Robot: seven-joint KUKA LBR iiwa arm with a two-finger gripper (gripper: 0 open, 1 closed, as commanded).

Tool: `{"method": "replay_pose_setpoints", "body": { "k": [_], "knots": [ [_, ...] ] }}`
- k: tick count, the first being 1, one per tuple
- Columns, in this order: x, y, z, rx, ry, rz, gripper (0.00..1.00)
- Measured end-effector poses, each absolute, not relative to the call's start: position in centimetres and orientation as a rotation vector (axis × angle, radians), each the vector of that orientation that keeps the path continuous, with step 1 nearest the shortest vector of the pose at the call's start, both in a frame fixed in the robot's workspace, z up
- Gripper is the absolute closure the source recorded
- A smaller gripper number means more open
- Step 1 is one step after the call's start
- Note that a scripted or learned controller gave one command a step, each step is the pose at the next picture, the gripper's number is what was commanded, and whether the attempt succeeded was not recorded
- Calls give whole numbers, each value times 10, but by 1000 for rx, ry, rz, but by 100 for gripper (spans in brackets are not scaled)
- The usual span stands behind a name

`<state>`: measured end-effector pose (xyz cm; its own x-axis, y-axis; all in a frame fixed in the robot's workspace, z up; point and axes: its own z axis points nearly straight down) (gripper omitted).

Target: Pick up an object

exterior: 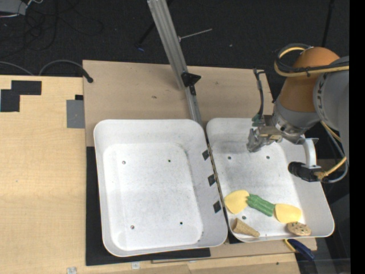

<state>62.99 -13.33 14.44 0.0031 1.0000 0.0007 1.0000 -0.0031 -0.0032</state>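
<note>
My gripper [255,144] hangs over the far part of the right bin [268,170], with nothing seen between its fingers. Near the bin's front lie a green piece [260,204] with a yellow piece [236,201] at its left end and another yellow piece [288,212] at its right end. A tan cone-shaped piece [246,228] and a brown cookie-like piece [298,228] rest at the front rim. All of these lie well in front of the gripper, apart from it.
The left bin [151,187] sits beside the right one, joined by black clips [211,179]. A metal rail [174,56] rises slanting behind the bins. The arm's grey and orange body [308,90] stands at the right.
</note>
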Motion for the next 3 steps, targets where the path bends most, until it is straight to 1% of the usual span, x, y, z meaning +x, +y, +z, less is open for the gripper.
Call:
{"method": "replay_pose_setpoints", "body": {
  "k": [1, 2, 3],
  "knots": [
    [622, -139, 202, -2229, -2218, -3, 100],
    [626, -133, 248, -2223, -2224, -3, 100],
    [626, -134, 266, -2220, -2223, -1, 100]
  ]
}}
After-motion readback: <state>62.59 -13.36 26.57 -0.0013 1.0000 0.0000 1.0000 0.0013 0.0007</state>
